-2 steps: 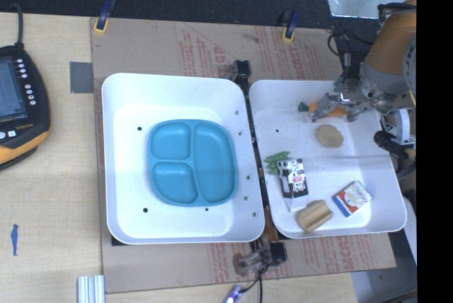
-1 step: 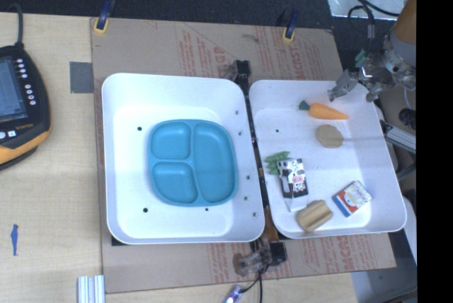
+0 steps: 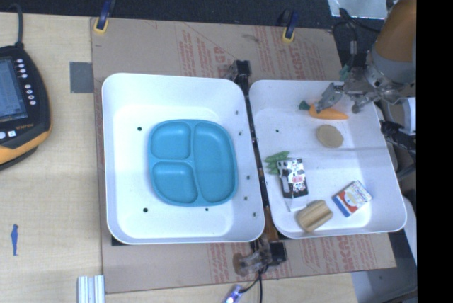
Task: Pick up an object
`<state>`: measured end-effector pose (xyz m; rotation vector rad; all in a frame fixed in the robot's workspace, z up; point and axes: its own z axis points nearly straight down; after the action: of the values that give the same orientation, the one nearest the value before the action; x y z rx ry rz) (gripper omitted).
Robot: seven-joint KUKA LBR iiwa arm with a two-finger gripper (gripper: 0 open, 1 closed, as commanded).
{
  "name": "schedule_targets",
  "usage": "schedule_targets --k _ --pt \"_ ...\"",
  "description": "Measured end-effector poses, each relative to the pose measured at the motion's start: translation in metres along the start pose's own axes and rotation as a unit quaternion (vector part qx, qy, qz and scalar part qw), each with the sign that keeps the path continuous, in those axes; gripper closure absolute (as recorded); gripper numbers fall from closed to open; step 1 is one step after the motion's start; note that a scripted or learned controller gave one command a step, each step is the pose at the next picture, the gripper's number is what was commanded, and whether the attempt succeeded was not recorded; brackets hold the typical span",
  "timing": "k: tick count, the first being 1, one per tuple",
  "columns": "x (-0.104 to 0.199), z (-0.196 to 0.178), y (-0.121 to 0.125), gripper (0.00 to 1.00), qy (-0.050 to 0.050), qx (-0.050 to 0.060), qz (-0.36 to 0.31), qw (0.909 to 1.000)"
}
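Blue tray (image 3: pixel 192 162) in white bin (image 3: pixel 124 95); orange carrot (image 3: pixel 330 112), tan stone (image 3: pixel 329 136).

Two shallow white bins (image 3: pixel 113 153) (image 3: pixel 382 153). One blue three-compartment plastic plate (image 3: pixel 192 162). One orange carrot (image 3: pixel 327 112), one tan round stone (image 3: pixel 329 136), one green sprig (image 3: pixel 277 161), one black-and-white packet (image 3: pixel 293 178), one tan bread roll (image 3: pixel 313 215), one red-white-blue carton (image 3: pixel 352 197).

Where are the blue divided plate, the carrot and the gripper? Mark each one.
blue divided plate (image 3: pixel 192 161), camera view, on its centre ridge.
carrot (image 3: pixel 331 112), camera view, on its orange body.
gripper (image 3: pixel 338 98), camera view, midway between its fingertips.
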<state>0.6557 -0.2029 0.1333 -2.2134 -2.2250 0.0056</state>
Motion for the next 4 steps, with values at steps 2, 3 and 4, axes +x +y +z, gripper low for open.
schedule_targets --k 2,3,4 --pt "0.013 0.012 -0.032 0.00 0.000 0.000 0.000 1.0000" --pt "0.006 0.042 0.001 0.00 0.000 -0.001 0.000 1.0000" --pt "0.002 0.035 -0.040 0.00 -0.001 0.000 0.000 1.0000"
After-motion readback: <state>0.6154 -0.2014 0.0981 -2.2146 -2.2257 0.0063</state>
